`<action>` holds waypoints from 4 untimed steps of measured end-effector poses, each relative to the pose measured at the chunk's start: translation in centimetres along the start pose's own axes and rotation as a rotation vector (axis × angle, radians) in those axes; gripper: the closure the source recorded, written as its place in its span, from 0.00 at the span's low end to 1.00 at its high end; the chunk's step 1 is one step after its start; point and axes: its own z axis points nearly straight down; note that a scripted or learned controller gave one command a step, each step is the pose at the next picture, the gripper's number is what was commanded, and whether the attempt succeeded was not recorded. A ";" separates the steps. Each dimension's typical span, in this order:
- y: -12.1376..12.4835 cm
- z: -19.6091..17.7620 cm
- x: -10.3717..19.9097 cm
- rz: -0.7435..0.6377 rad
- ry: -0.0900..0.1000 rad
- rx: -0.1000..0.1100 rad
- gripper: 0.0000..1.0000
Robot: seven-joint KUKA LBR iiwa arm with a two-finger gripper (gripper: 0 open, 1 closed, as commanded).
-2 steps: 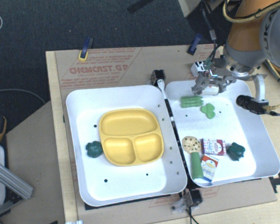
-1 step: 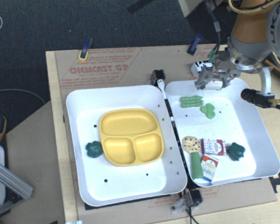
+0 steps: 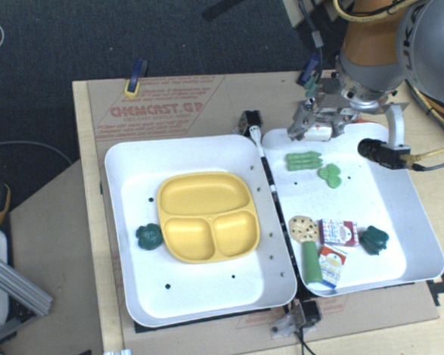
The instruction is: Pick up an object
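Note:
My gripper [image 3: 318, 122] hangs over the far edge of the right bin [image 3: 405, 198], just above and behind a green bean pod [image 3: 303, 160]. Nothing shows between its fingers. A light green piece [image 3: 330, 175] lies right of the pod. Nearer the front lie a round cookie [image 3: 302, 227], a green cylinder [image 3: 311, 261], a red and white packet [image 3: 338, 232], a small carton [image 3: 331, 266] and a dark green pepper [image 3: 374, 239].
The left bin [image 3: 130, 217] holds a yellow divided tray [image 3: 208, 214] and a dark green broccoli piece [image 3: 149, 236]. A black clamp [image 3: 250, 121] sits at the far joint between the bins. A cardboard sheet [image 3: 163, 101] lies under both bins.

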 end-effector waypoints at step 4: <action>-1.2 1.3 -1.2 0.005 0.000 0.008 1.00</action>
